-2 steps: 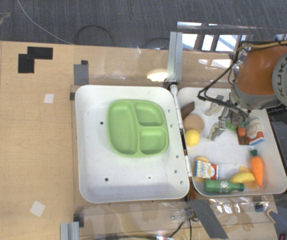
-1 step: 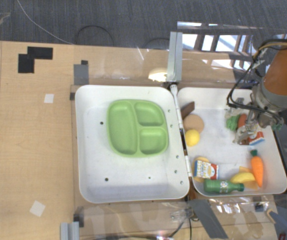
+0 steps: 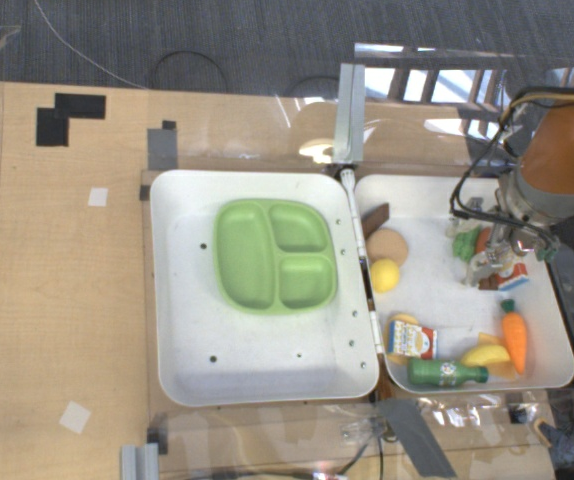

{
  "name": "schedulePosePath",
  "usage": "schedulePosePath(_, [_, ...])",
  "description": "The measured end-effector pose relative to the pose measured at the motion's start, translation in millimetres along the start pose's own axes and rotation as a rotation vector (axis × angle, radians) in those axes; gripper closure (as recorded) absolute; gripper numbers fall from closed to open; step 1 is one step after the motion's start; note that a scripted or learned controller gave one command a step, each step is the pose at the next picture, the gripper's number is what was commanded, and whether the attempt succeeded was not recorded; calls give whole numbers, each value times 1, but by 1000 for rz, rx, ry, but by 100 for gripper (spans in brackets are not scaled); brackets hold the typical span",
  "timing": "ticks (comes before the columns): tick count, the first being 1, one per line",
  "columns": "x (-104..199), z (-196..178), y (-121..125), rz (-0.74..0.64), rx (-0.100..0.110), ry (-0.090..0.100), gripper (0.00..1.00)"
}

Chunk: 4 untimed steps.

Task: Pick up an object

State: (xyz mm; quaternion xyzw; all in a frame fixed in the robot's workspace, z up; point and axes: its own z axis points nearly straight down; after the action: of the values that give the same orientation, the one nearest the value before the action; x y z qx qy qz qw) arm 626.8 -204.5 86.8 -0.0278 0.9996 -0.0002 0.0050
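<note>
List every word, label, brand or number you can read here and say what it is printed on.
None can be read.
Small carton: colourful print, too blurred to read.
Green bottle: a pale label patch, too small to read.
Packet beside the gripper: red and white print, illegible.

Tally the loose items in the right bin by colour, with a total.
Green: 2, a green bottle and a green piece by the gripper
Yellow: 2, a yellow lemon and a yellow banana
Orange: 1, an orange carrot
Tan: 1, a tan egg-shaped ball
Multicoloured: 1, a small printed carton
Total: 7
</note>
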Motion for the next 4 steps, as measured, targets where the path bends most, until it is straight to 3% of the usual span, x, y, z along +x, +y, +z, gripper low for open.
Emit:
schedulePosePath(1, [6,0,1,-18,1,-1,0])
schedulePosePath(2, [3,-12,3,-22,1,-10,100])
schedulePosePath(3, [-43,-134,25,-112,1,-4,100])
schedulePosePath(4, [-41,-129,24,-110,-2,5,0])
